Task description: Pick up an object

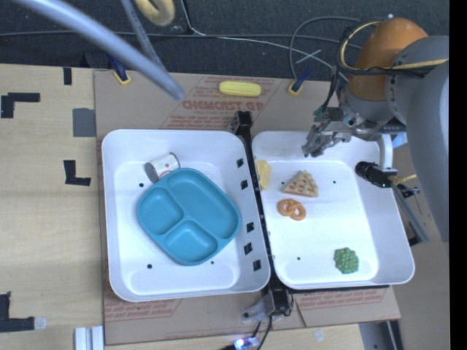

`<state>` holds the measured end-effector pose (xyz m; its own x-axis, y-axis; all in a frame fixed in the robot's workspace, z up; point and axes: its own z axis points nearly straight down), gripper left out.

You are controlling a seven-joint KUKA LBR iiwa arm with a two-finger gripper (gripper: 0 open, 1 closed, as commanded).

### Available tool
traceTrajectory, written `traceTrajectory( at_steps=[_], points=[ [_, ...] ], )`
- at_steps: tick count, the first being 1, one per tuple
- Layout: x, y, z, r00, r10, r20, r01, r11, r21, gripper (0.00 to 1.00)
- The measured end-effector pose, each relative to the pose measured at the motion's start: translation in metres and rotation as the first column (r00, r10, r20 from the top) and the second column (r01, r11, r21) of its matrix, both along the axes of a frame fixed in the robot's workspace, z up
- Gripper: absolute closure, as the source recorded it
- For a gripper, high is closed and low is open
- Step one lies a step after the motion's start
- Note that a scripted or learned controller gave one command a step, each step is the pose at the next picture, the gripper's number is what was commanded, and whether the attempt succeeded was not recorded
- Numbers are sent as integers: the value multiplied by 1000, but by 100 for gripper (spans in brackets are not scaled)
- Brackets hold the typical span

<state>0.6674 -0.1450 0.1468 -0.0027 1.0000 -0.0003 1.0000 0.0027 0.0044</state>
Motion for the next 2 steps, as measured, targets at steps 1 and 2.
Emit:
traceTrajectory(
  at_steps=[1,2],
  points=[
    [-1,-2,43,1000,-2,-1,2,1000,-1,100],
    [-4,8,97,1000,0,1,0,1000,0,100]
  ],
)
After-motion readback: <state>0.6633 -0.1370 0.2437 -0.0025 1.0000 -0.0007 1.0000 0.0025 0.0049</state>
